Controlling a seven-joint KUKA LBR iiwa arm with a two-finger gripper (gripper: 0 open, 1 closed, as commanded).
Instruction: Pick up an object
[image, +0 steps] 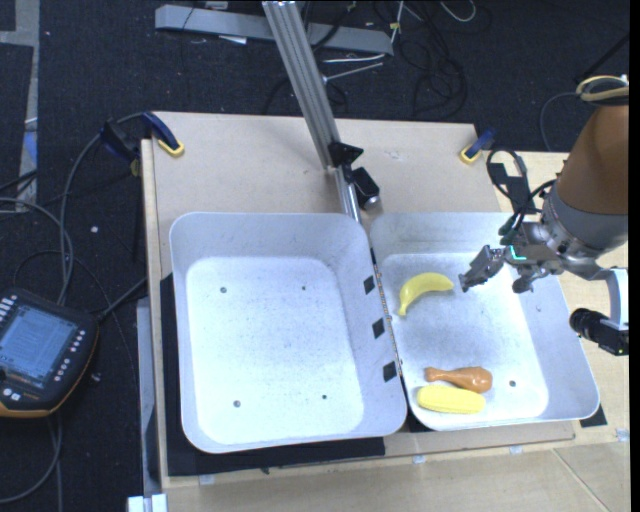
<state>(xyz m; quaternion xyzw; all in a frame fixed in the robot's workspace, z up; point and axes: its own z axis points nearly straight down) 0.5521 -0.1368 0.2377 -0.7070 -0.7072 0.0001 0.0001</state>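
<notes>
Camera view: gripper (482, 269) hovers just right of banana (425, 289) in right bin (560, 395), approach step (finger opening unclear). Next: descend over it.

one fixed cam above the bench (300, 140), looking down at a slant, mid distance; both white bins (270, 330) fully in frame, left of my jaws; i enter from right.

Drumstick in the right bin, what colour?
Orange-brown drumstick, lying just above a yellow item; clearest in the camera view.
</notes>
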